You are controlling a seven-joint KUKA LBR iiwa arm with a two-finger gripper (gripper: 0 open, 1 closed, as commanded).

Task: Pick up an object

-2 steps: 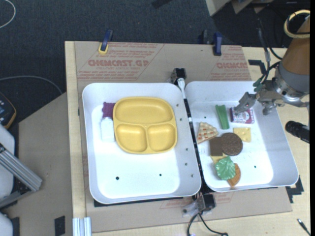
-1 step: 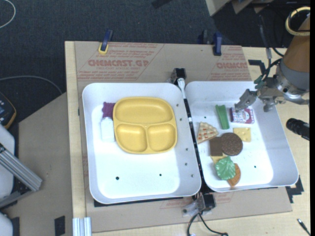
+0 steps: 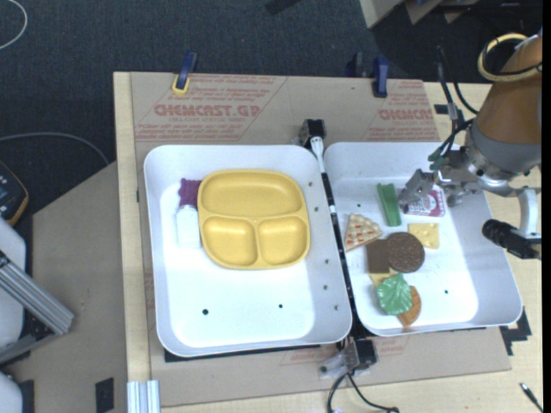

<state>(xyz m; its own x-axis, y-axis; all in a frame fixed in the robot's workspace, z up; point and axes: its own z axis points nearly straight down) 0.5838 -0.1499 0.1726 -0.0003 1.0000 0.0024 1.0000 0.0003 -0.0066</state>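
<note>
My gripper (image 3: 428, 189) is low over the upper part of the right bin (image 3: 491, 304), reaching in from the right. Right under it lies a small pink and white packet (image 3: 434, 204); whether the packet is gripped is hidden by the hand. Close by in the same bin are a green stick (image 3: 388, 204), a yellow cheese square (image 3: 424, 235), a waffle wedge (image 3: 362, 230), a round brown cookie (image 3: 404, 252), a brown square (image 3: 377, 257), and a green leaf (image 3: 394, 292) on an orange piece (image 3: 412, 310).
The left bin (image 3: 250, 317) holds a yellow divided plate (image 3: 254, 217), with a purple item (image 3: 188, 191) and a white item (image 3: 186, 225) at its left side. Clamps and cables sit at the bins' edges. The arm's grey and orange body (image 3: 512, 119) stands over the right rim.
</note>
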